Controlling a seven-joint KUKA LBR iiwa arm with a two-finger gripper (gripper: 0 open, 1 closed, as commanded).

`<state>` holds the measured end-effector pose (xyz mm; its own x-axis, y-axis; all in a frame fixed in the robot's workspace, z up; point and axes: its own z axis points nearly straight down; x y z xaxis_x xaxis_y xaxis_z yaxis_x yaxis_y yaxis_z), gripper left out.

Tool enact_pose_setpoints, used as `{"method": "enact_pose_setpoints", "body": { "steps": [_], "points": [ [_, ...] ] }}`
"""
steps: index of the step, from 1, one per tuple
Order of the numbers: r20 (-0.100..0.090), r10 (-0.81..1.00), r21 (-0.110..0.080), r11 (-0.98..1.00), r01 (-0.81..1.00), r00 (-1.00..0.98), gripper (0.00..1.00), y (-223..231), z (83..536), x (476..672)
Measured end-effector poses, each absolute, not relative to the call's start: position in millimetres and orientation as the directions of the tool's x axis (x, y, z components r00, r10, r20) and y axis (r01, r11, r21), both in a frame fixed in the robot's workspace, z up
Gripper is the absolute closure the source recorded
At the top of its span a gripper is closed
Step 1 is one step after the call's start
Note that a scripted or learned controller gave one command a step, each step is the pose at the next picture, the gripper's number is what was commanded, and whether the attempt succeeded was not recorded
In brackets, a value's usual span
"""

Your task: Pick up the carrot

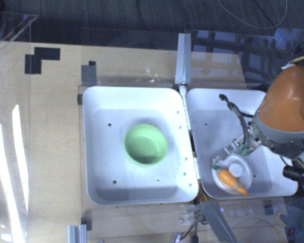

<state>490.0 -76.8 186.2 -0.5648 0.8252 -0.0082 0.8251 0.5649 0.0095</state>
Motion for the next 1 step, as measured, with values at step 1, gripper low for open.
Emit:
{"method": "enact_pose_setpoints", "body": {
  "steps": [1],
  "points": [
    [-0.005, 0.733, 0.005, 0.680, 0.733, -0.680, 0.00, -91.4, 155.0, 488.8]
  ]
}}
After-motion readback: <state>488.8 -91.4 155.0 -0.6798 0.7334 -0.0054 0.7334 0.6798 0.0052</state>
